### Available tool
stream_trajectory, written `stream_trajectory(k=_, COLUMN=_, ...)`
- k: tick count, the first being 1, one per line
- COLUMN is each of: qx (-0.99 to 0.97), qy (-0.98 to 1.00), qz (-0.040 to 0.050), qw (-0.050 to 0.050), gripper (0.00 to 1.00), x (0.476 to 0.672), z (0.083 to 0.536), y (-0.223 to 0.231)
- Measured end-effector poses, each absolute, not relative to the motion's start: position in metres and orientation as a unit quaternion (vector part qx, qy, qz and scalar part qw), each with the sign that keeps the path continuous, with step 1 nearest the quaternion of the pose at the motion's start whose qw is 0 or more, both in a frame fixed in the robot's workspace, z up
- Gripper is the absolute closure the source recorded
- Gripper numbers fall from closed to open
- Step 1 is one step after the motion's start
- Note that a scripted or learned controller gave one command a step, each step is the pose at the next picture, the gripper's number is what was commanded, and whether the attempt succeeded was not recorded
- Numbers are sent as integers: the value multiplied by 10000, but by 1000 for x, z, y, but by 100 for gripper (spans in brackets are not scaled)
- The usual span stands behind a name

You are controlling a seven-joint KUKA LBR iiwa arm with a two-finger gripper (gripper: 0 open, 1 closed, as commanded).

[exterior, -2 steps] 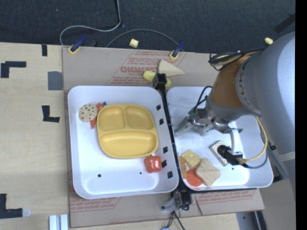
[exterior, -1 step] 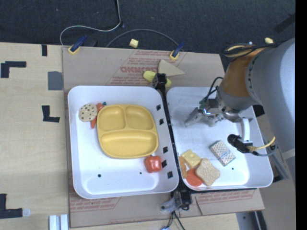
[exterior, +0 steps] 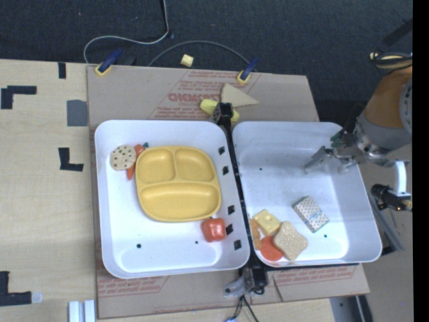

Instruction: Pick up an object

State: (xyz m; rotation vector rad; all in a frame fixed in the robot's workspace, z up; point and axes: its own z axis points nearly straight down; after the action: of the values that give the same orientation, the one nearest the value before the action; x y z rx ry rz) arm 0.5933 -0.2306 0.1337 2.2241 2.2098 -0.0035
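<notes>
White plastic makes up both shallow bins, set side by side at the centre of the frame on a sheet of cardboard that lies on the table. The left bin holds a yellow divided plate, a round speckled cookie touching a small orange-red piece at the plate's upper left, and a red toy just below the plate's lower right corner. The right bin holds, in its lower part, a grey patterned packet lying alone, and near it to the lower left a cluster: a yellow cheese-like block, a slice of toy bread and a red-orange piece touching one another. The end effector sits at the upper right of the right bin, its fingers spread wide with nothing between them, well apart from the packet below it.
</notes>
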Motion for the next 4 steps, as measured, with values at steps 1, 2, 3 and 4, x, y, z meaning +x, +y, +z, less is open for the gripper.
stream_trajectory(k=1, qx=7068, qy=7075, qz=3, qw=26, gripper=0, x=517, z=85, y=-159)
stream_trajectory(k=2, qx=7061, qy=7080, qz=24, qw=81, gripper=0, x=614, z=174, y=-212)
stream_trajectory(k=3, qx=7073, qy=7069, qz=2, qw=17, gripper=0, x=493, z=99, y=-142)
stream_trajectory(k=4, qx=7077, qy=7065, qz=9, qw=53, gripper=100, x=497, z=113, y=-146)
